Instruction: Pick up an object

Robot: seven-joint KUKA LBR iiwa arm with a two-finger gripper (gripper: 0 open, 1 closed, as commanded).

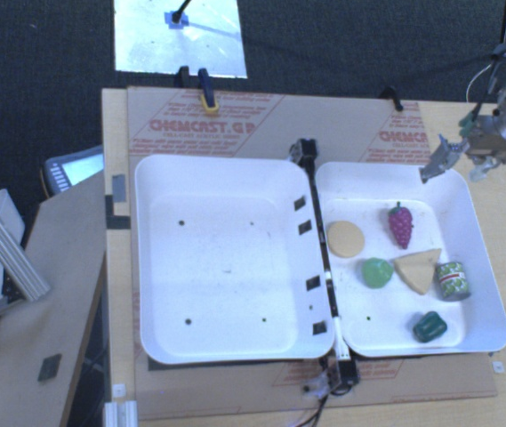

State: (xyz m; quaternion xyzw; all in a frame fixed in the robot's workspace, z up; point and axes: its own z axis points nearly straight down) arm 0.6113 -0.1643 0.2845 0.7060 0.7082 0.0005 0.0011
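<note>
Grapes (400, 224), cheese wedge (419, 269) in right bin (479, 238)

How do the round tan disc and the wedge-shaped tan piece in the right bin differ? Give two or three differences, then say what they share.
Shape: the round tan disc is a circle, while the wedge-shaped tan piece is triangular with a pointed end.
Place: the disc lies near the divider between the bins; the wedge lies further right, beside the green and white can.
Shade: the disc looks slightly darker and the wedge paler.
Both are tan and lie in the right bin.
</note>
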